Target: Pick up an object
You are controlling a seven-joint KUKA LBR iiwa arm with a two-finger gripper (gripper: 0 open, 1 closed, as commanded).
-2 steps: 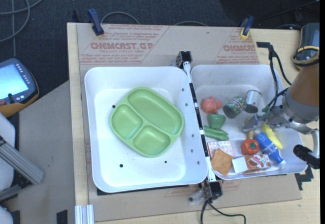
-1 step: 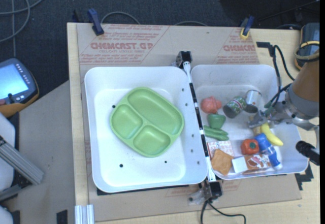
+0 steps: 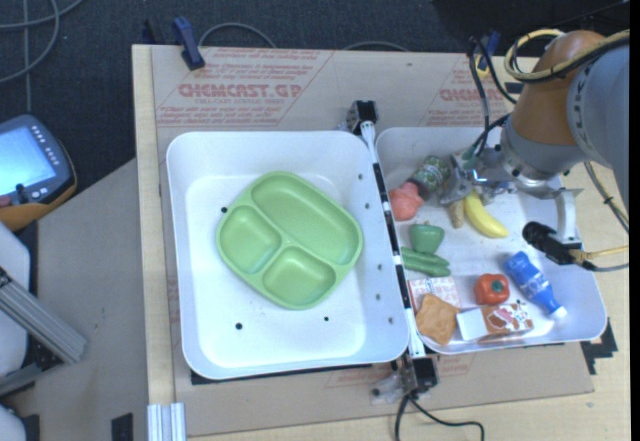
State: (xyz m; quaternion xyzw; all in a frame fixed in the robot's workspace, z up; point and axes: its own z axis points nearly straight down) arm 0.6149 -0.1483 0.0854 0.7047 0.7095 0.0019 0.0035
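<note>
Nearest the camera, an orange cracker [image 3: 435, 317] lies below the banana [image 3: 486, 219]. Directly above that banana hovers the gripper [image 3: 478, 181], likely approaching; its opening cannot be told. Descent comes next.

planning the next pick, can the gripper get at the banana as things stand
Probably yes. The banana lies uncovered in the right bin, just below the gripper, with nothing on top of it; a small dark item touches its left end and may crowd the fingers.
</note>
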